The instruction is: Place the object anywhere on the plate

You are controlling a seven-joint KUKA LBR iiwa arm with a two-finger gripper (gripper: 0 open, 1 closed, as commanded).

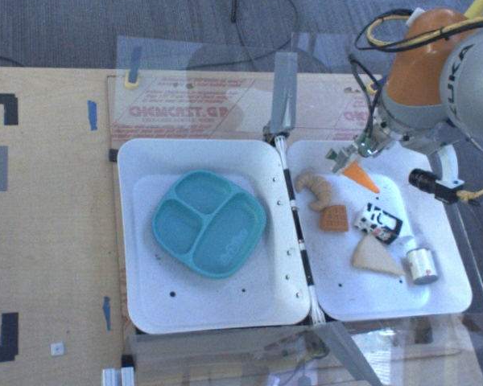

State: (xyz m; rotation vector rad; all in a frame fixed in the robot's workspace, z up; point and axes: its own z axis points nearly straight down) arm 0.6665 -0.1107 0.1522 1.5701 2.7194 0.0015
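Observation:
A teal plate (209, 223) with three compartments lies in the left bin (145, 296). In the right bin (443, 296) my gripper (352, 153) hangs over the far part, just above and to the left of an orange wedge (361, 177). The wedge rests on the bin floor, and whether the gripper touches it cannot be told. Nearby lie a tan curled piece (316, 189), a brown square biscuit (334, 218), a black-and-white object (379, 222), a pale cheese-like wedge (376, 257) and a small silver can (421, 265).
The grey arm with its orange band (423, 55) reaches in from the upper right, with yellow and black cables around it. A metal divider (284, 103) runs between the bins at the back. A wooden bench top (48, 215) extends to the left.

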